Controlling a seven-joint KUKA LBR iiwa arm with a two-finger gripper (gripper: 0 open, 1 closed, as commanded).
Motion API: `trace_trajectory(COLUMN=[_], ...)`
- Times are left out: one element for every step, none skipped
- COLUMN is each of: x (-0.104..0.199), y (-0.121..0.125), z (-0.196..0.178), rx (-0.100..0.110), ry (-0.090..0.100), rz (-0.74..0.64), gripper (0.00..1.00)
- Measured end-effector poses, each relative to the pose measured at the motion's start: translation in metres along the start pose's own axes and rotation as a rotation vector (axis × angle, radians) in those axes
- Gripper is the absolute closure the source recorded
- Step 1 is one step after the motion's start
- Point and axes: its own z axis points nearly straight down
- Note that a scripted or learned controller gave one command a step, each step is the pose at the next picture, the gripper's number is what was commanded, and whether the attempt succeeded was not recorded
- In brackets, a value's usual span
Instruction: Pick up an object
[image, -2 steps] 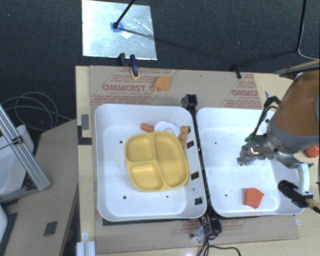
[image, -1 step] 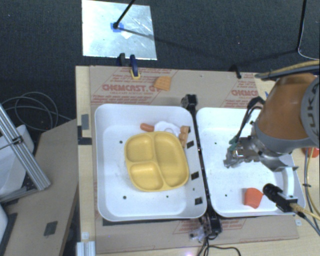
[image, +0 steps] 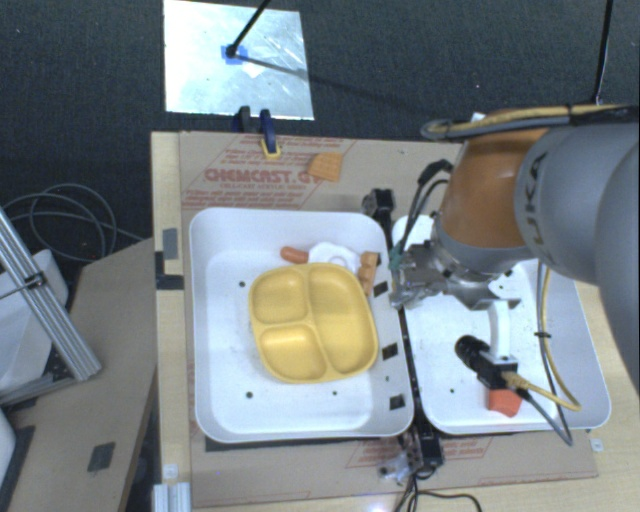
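Note:
The left bin (image: 225, 400) holds a yellow divided plate (image: 310, 322) lying flat in its middle. Behind the plate lie a small orange sausage-shaped piece (image: 294, 255), a white rounded piece (image: 333, 256) and a short brown cork-like piece (image: 368, 268). A small orange-red block (image: 505, 402) rests near the front of the right bin (image: 590, 350). My gripper (image: 405, 285) hangs low over the wall between the two bins, just right of the brown piece, with the wrist hiding much of it. I see nothing held in it.
The grey and orange arm covers the back half of the right bin. A tan block (image: 325, 166) and a blue-yellow clamp (image: 268, 135) sit on the cardboard behind the bins. A grey cable loops at the left.

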Motion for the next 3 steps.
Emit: trace_trajectory(x=[0.016, -0.010, -0.032], y=[0.012, 0.043, -0.004], z=[-0.213, 0.043, 0.034], rx=[-0.017, 0.014, 0.008], ry=[0.003, -0.002, 0.000], rz=[0.004, 0.012, 0.013], gripper=[1.00, 1.00, 1.00])
